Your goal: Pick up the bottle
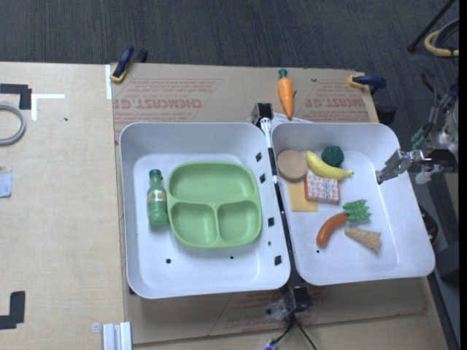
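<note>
Here, the bottle (156, 199) was a small green one with a green cap and a pale label band, lying along the left side of the left bin (139, 268), cap toward the far wall, just beside the tray (215, 203). The tray, a light green plate with three compartments, sat at that bin's middle with nothing in its wells.

The right bin (408, 257) held toy food: a brown round patty (292, 165), a banana (326, 166), a dark green broccoli (333, 154), a red-and-white patterned block (322, 189) overlapping a yellow cheese slice (302, 198), a sausage (331, 229), a leafy green piece (357, 211) and a cone (363, 238). A carrot (284, 93) lay on the cardboard beyond the bins.

The gripper (388, 169) hung over the right bin's right rim, well apart from the bottle, with nothing between its fingers; whether they were spread or pressed together could not be told.
</note>
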You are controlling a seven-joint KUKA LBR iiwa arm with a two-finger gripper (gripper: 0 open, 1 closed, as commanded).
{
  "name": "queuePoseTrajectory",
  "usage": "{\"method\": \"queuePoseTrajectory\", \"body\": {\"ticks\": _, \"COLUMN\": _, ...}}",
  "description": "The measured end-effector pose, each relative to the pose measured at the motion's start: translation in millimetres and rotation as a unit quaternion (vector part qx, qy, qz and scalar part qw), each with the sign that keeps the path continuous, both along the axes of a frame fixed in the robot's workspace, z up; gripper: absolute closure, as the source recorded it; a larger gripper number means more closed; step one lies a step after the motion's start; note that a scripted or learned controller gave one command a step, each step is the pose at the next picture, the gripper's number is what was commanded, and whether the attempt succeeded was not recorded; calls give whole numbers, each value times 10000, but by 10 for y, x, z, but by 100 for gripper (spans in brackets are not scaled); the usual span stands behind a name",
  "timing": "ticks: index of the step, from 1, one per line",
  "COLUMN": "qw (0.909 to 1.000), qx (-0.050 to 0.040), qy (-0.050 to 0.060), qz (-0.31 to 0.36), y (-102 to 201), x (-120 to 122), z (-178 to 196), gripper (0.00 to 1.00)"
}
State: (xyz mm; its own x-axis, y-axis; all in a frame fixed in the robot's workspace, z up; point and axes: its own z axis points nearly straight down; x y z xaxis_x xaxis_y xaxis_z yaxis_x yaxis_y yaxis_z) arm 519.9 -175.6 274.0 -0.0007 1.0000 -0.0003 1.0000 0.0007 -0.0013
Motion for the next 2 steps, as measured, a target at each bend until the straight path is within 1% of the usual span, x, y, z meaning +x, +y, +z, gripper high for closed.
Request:
{"method": "queuePoseTrajectory", "body": {"ticks": 1, "qw": 9992, "qx": -11, "qy": -27, "qz": 392, "y": -283, "x": 202, "z": -1777, "gripper": 0}}
{"method": "queuePoseTrajectory", "body": {"ticks": 2, "qw": 9993, "qx": -12, "qy": -53, "qz": 383, "y": -278, "x": 220, "z": -1667, "gripper": 100}}
